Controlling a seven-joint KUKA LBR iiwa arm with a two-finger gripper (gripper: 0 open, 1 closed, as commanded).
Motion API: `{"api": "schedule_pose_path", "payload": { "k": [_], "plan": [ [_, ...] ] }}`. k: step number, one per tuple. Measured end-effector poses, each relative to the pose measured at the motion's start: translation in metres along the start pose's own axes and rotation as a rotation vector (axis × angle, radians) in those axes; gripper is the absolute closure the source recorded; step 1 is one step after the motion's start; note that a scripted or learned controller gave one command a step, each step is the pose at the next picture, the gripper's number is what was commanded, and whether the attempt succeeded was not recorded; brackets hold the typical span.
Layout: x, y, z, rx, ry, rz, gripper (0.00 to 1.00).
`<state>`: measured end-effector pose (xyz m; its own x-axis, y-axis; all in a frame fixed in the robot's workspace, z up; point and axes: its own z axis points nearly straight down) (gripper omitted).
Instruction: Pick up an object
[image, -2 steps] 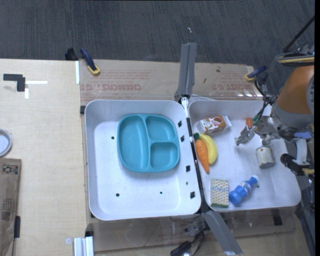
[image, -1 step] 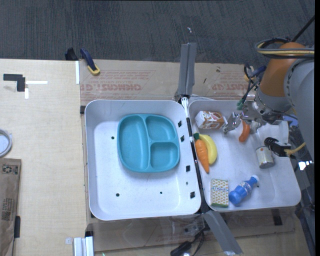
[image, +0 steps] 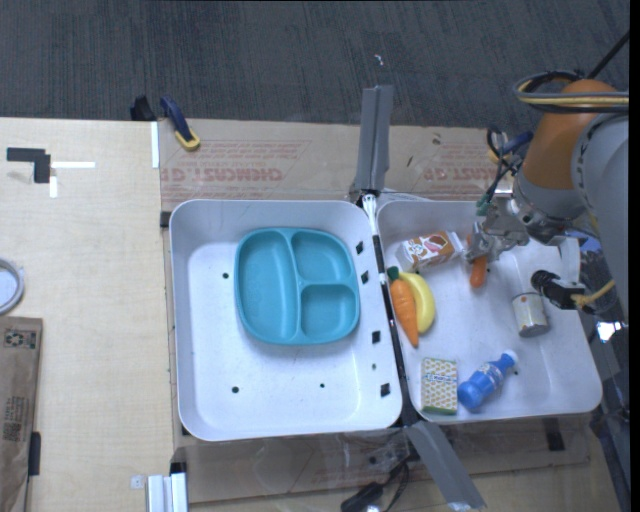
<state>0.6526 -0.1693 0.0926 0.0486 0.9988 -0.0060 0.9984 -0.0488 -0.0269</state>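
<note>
My gripper hangs over the back of the right bin, its fingers shut on the top of a small orange-red object that dangles below them. Just left of it lies an orange-and-white snack packet. A carrot and a banana lie side by side against the bin's left wall. A silver can lies to the right of the gripper. Near the front sit a green-and-tan small box and a blue bottle.
The left bin holds a teal divided plate. A grey divider post rises between the bins at the back. The arm's orange band and cables occupy the right bin's far right corner.
</note>
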Motion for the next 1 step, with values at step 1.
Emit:
{"api": "schedule_pose_path", "payload": {
  "k": [1],
  "plan": [
    [0.0394,0.0014,-0.1261,-0.023,0.006,0.106,1.0]
  ]
}}
